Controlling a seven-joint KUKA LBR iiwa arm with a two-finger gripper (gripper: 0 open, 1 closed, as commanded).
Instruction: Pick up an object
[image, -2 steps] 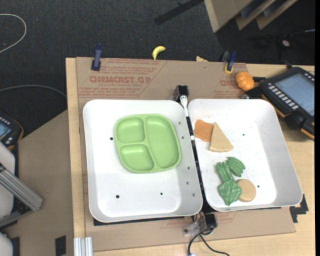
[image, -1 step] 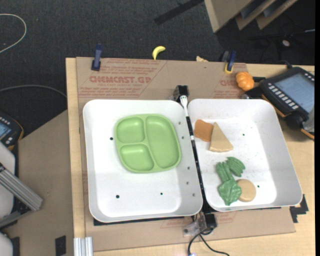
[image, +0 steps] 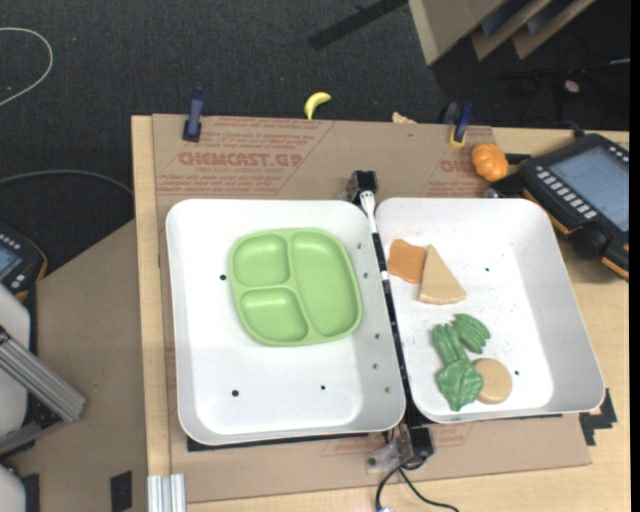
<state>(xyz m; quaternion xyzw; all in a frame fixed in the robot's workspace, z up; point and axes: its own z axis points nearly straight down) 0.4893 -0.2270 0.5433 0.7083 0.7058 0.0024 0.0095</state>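
In the left bin (image: 200, 390) lies a green three-compartment plate (image: 295, 286). The right bin (image: 540, 260) holds an orange flat piece (image: 405, 260) touching a tan wedge (image: 439, 278) at its upper left. Nearer the front of that bin lie a green leafy toy (image: 458, 358) and a tan round disc (image: 492, 381), side by side and touching.
A black handheld pendant (image: 580, 190) lies at the right edge of the bench, beside a small orange object (image: 489, 161). A yellow banana-shaped toy (image: 316, 102) sits at the back edge of the board, between two blue clamps (image: 193, 115). Metal framing (image: 40, 385) stands at the left.
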